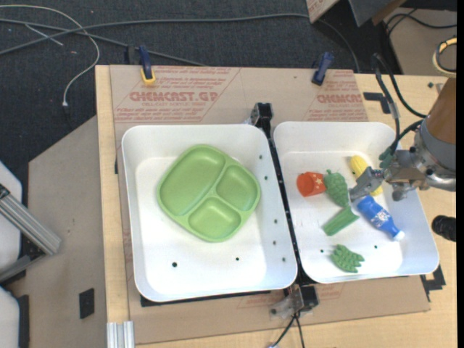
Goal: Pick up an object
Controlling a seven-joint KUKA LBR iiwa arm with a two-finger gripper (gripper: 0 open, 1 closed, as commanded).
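Observation:
The right bin (312,140) holds several small objects. A red cup-like piece (311,184) lies beside a bumpy green piece (336,188). Below them lie a flat green bar (339,222) and a green leafy piece (346,258). A yellow piece (358,165) sits near the back, and a blue bottle with a white label (380,217) lies on its side at the right. My gripper (365,185) hangs low over the bin between the yellow piece and the blue bottle, just above the bottle's upper end. Nothing is visibly held.
The left bin (145,263) holds a green divided plate (209,192). A black divider strip (279,194) runs between the two bins. Blue clamps (147,67) (322,68) pin the cardboard base at the back. Cables trail at the right rear.

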